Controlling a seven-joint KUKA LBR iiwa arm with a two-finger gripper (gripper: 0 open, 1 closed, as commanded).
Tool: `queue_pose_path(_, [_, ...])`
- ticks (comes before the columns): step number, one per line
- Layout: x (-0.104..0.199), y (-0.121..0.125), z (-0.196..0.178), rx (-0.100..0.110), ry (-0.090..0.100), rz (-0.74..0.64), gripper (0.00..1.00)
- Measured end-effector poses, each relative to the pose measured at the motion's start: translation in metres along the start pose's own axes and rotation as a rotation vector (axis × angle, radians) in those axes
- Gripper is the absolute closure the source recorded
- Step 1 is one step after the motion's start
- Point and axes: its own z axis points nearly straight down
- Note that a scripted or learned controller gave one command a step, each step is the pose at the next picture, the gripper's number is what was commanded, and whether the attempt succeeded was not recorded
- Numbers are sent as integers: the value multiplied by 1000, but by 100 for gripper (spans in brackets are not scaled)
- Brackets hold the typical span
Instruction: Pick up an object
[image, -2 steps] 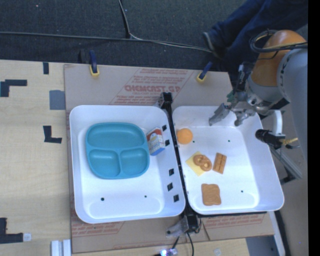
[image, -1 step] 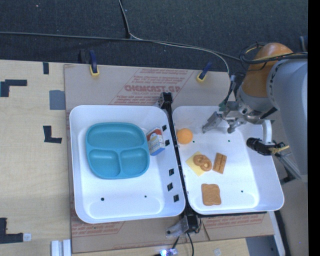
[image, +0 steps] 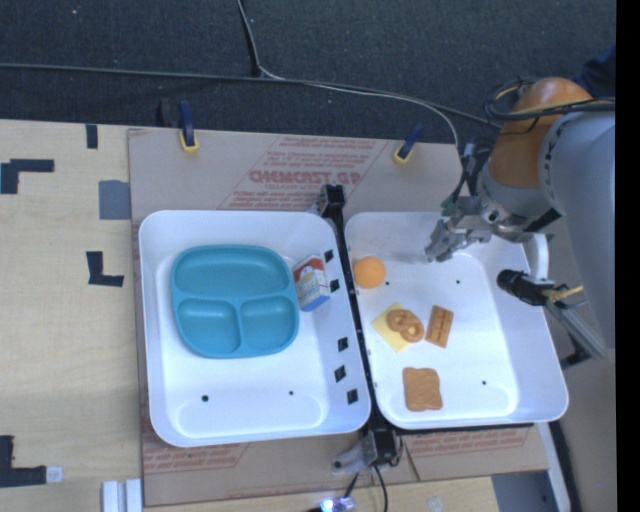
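The claw (image: 445, 243) hangs over the far end of the right bin (image: 520, 330), nothing between its fingers; whether they are apart or together I cannot tell. Candidates lie loosely spread, leaving room to come down on each: an orange ball (image: 369, 271) at the bin's left wall, a pretzel on a yellow slab (image: 401, 326) mid-bin, a brown cracker (image: 439, 326) just beside it, and a toast piece (image: 422, 389) nearer the front rim. The ball seems closest to the claw.
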Motion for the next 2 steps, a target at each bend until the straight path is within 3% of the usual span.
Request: queue_pose_path(2, [5,-5,-100,-5,1,2,100])
